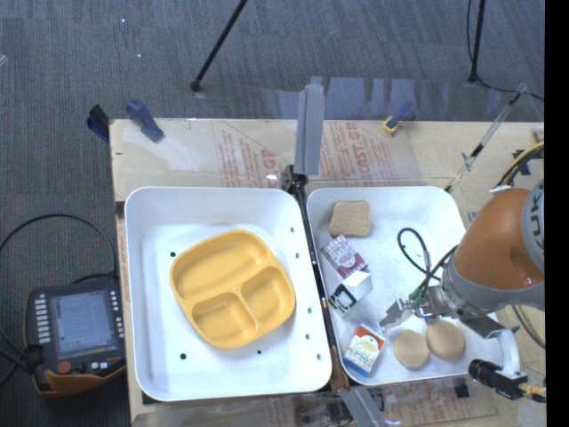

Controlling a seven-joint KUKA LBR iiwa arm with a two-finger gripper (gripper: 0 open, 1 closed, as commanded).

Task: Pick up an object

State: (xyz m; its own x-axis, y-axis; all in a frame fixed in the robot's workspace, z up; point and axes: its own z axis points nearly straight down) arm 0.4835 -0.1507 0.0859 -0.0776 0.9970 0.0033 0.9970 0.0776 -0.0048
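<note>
Nearest, two cookies and a small carton lie untouched in the right bin, the gripper hangs low just above them, its state I cannot tell, nothing visibly lifted, while farther back sits a toast slice.

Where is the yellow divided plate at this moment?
The yellow divided plate lies in the left white bin, near its middle, left of the divider between the bins.

Divided plate in left bin; toast, cartons, cookies in right bin.
</note>
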